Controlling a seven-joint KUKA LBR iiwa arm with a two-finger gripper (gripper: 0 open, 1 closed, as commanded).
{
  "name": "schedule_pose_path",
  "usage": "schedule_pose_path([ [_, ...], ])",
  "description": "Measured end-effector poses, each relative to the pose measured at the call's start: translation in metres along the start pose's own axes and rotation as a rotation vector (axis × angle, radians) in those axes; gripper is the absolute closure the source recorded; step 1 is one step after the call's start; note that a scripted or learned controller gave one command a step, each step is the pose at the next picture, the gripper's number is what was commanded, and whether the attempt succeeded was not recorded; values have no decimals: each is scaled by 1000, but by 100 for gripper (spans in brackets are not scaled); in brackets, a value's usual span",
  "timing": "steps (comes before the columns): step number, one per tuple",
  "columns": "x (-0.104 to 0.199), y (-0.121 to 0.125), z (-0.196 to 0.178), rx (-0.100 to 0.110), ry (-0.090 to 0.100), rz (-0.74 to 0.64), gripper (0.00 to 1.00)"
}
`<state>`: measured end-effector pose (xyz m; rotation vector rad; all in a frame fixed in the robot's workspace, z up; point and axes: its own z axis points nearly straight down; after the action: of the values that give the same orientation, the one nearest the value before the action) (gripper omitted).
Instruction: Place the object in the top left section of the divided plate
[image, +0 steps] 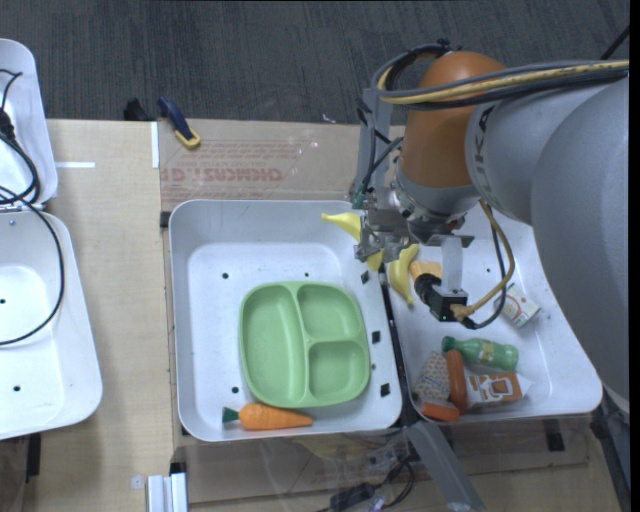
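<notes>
A light green divided plate (304, 344) with three sections lies in the left bin (200, 300), nothing on it. My gripper (374, 248) hangs over the wall between the two bins, just beyond the plate's far right corner. Yellow bananas (345, 223) show right beside it, one tip poking left of the wrist and another piece (402, 277) below it on the right bin side. The wrist hides where the gripper meets the bananas. An orange carrot (272, 417) lies at the left bin's near edge, below the plate.
The right bin (560, 340) holds a green bottle (484, 352), a small white carton (517, 309), an orange box (495, 389), a sausage (456, 374) and a mesh pouch (431, 375). A blue and yellow clamp (178, 123) lies on the bench behind the bins.
</notes>
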<state>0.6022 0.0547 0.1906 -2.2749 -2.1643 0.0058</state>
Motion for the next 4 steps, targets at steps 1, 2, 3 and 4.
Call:
schedule_pose_path([
  [1,0,0,0,0,0,1,0],
  [2,12,8,-32,-5,1,5,0],
  [3,10,8,-38,0,-2,5,100],
  [4,-81,-41,-50,1,0,245,100],
])
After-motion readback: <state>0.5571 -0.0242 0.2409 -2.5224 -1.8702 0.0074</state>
